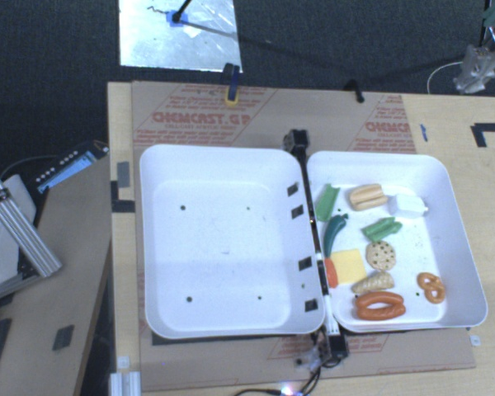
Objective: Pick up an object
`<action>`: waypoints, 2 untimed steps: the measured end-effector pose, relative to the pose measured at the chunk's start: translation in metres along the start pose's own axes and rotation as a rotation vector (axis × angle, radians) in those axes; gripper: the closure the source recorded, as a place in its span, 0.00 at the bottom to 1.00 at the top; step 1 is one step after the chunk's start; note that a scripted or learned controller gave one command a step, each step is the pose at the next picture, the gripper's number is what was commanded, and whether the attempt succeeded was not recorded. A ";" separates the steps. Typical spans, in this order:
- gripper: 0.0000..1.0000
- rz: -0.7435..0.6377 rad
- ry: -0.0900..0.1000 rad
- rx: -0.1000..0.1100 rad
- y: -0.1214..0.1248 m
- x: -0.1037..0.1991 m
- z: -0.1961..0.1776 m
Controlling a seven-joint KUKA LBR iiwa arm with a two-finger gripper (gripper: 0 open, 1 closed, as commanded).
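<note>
Yellow cheese slice (347, 266), white bins (223, 159)

Robotics lab test bench. Evidence: two white bins (223, 238) clipped side by side on a printed cardboard sheet (264, 114), aluminium framing (21, 229) at left, loose cables (313, 56) over dark carpet (49, 56), toy food items (371, 254).

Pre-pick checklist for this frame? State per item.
1. Targets in right bin: ok, toy foods clustered there.
2. Isolated candidate: ok, pretzel lies apart from the others.
3. Crowded picks: not ok, cheese, cookie and sausage sit close together.
4. Wall clearance: not ok for the green pepper, hard by the divider.
5. Gripper state: cannot tell.
6. Left bin as drop zone: ok.
</note>
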State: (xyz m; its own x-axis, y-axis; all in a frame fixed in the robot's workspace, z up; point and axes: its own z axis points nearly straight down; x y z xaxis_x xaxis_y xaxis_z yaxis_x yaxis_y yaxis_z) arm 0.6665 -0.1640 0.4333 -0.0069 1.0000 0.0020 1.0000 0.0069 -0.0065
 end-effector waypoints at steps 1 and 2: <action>1.00 0.006 -0.004 -0.012 0.002 -0.024 -0.035; 1.00 0.002 -0.004 -0.013 0.002 -0.023 -0.070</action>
State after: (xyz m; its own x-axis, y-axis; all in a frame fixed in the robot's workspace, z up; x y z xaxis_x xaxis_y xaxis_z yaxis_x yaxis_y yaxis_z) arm 0.6688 -0.1874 0.5032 -0.0045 1.0000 -0.0019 1.0000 0.0046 0.0068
